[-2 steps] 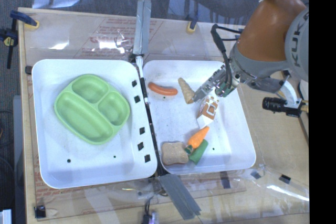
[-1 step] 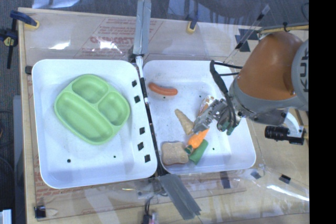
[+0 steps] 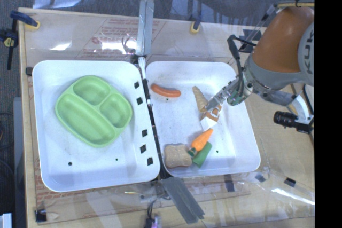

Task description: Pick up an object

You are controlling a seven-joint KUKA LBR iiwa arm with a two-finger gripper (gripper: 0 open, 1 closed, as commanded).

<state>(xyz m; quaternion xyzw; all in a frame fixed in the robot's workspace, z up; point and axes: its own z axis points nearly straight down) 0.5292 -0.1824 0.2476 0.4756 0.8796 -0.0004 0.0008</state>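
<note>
In the right bin [image 3: 243,131] lie an orange sausage [image 3: 165,92], a tan cone [image 3: 199,96], an orange carrot with a green top [image 3: 201,141] and a brown piece of bread [image 3: 177,156]. My gripper [image 3: 211,112] reaches in from the right and points down-left. Its tip is low over the bin floor, right beside the cone's lower end and just above the carrot. Whether it touches the cone I cannot tell. I see nothing clearly held.
The left bin [image 3: 48,163] holds a green divided plate [image 3: 94,110]. A raised divider with black clips [image 3: 144,115] separates the bins. The arm's orange band [image 3: 286,40] and grey body hang over the right bin's far right wall.
</note>
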